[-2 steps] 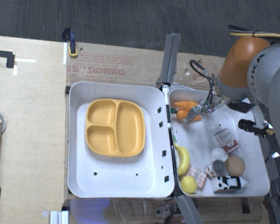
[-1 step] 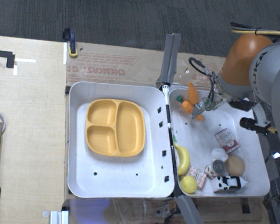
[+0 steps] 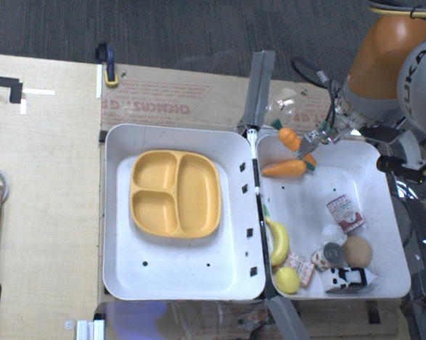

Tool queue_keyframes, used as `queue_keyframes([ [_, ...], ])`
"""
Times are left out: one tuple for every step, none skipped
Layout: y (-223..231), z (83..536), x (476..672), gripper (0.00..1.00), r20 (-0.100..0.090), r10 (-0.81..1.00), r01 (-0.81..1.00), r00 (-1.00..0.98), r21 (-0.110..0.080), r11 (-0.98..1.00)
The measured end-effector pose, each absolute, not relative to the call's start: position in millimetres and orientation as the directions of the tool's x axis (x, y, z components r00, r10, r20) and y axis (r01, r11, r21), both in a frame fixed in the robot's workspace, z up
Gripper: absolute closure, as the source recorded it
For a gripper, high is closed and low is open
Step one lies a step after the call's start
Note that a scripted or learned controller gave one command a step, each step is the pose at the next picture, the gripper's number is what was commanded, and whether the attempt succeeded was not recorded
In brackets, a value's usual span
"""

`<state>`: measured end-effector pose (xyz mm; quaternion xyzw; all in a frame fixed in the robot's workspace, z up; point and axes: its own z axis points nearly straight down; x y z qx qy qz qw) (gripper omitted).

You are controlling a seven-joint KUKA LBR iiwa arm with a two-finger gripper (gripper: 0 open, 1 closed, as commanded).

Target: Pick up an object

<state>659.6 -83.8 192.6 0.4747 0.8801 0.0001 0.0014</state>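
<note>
Gripper sits at the right bin's far-left corner; can't tell from this view what its grasp state is. Two carrots lie by it: a small carrot just to its left, touching or nearly so, and a long carrot below-left, long axis roughly left-right. Arm reaches in from the upper right, wrist angled down-left.

The grey arm reaches in from the right, its end effector angled down-left.
</note>
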Motion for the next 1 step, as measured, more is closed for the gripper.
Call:
queue_keyframes([
  [-120.8,166.8,658.9,1.0,-0.001,0.802,0.802,-0.598,-0.001,0.598],
])
